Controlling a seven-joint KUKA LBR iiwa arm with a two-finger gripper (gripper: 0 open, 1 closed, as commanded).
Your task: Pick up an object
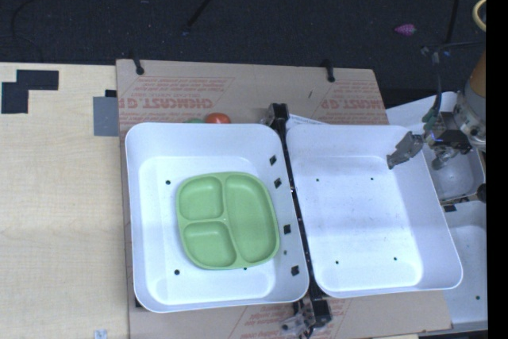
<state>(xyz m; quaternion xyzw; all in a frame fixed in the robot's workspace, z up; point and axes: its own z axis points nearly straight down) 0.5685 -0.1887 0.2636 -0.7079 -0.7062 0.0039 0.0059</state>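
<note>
So from the overhead camera, the gripper (406,148) is hanging over the upper right part of the right bin (444,250), near its far right rim, with nothing between its fingers. Honestly can't tell if those fingers are apart or together, they're just a small grey blur at this angle. The green divided plate (228,219) (three compartments, lying flat) sits well to the left of the gripper and a bit nearer the camera, in the middle of the left bin (151,250), well apart from it. Also left of the gripper, a small red-orange thing (217,119) peeks out behind the left bin's far rim, on the cardboard sheet (238,91).
</note>
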